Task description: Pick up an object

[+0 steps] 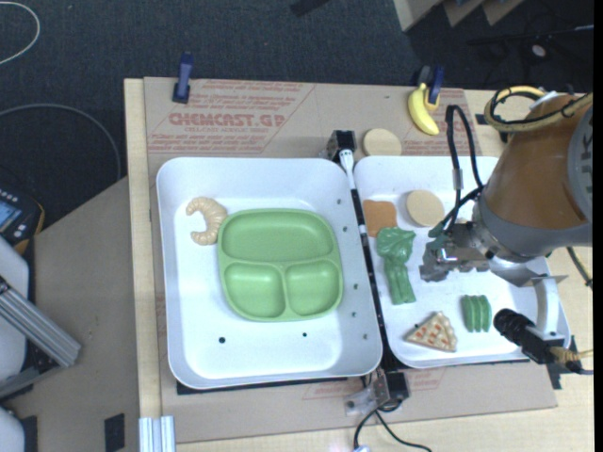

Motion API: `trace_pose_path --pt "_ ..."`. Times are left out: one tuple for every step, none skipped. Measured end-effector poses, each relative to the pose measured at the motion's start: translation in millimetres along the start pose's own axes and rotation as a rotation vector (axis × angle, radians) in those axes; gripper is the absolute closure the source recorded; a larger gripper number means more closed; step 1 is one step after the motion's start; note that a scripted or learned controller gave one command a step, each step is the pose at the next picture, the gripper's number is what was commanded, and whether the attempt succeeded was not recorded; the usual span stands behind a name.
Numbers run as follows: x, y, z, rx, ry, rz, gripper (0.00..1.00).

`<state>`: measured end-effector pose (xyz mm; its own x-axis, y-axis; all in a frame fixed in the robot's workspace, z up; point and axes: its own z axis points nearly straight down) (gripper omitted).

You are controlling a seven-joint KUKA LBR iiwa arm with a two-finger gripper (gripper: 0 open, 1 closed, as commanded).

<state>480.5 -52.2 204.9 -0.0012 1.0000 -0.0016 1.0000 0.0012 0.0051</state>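
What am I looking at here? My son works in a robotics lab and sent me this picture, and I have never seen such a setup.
This is one camera fixed above a bench, looking down at a slant. The big grey arm with the orange band is a robot reaching in from the right; its metal gripper hangs over the right shallow white bin. I cannot tell whether it holds anything. That bin holds toy food: a green broccoli-like piece, a pizza slice, green beans, a brown toast square and a round tan cracker. The left white bin holds a green divided plastic plate and a tan croissant. A yellow banana and another tan disc lie on the bench beyond.
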Motion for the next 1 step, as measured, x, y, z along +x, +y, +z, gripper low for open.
trace_pose_path --pt "0.1 0.6 -9.9 -0.002 0.0 0.0 1.0"
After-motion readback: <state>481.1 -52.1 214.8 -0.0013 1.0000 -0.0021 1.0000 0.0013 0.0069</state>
